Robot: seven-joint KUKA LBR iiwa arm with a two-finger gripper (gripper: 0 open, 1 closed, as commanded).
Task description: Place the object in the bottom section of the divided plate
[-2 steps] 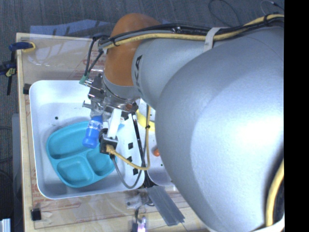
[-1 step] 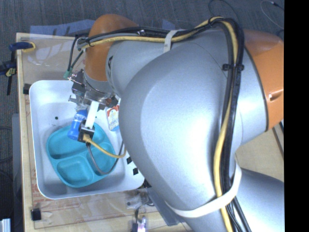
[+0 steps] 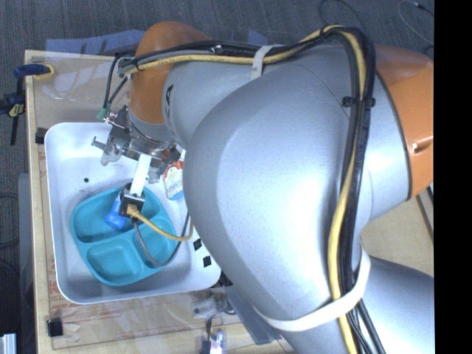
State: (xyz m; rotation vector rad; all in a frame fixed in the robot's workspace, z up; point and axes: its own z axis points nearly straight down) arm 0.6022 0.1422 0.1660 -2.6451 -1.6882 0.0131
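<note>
The gripper (image 3: pixel 112 150) hangs over the upper part of the left bin (image 3: pixel 63 150), above and just left of the blue plate (image 3: pixel 110 275). The wrist and the bulk of the arm (image 3: pixel 295 168) cover much of it, so it cannot be told whether it is open or closed, and nothing can be seen held in it.

A small dark-blue block (image 3: pixel 116 220) lies on the plate, on or beside the ridge between the two upper sections. It is probably the task's object, though a small red, white and blue item (image 3: pixel 173 181) also sits in the bin, close against the arm.

The bottom section (image 3: pixel 114 262) holds nothing, so the placing looks not yet done. The block lies below the gripper in this view, toward the near edge of the table (image 3: pixel 110 319), and the bottom section lies further the same way. The block's long axis is too small to read. The next move likely calls for a descent onto the block and a short carry toward that near edge.
</note>
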